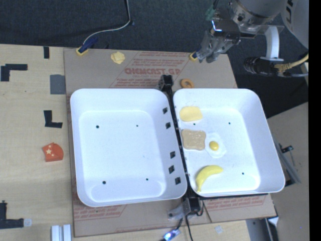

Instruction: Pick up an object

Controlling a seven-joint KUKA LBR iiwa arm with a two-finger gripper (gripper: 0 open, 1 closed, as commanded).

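Note:
The right bin [253, 109] holds a pale yellow round piece [190, 114], a tan toast slice [193, 139], a fried egg [214, 146] and a yellow banana [206, 175]. My gripper [209, 50] hangs high above the bench, beyond the far edge of the right bin, and no object is between its fingers. It is well apart from all the items in the bin.
The left bin [80, 114] stands beside the right one. On the bench lie a yellow lump [118, 57], a small orange ring [186, 84] and a red piece [53, 152] at the left. A cable [108, 31] runs along the back.

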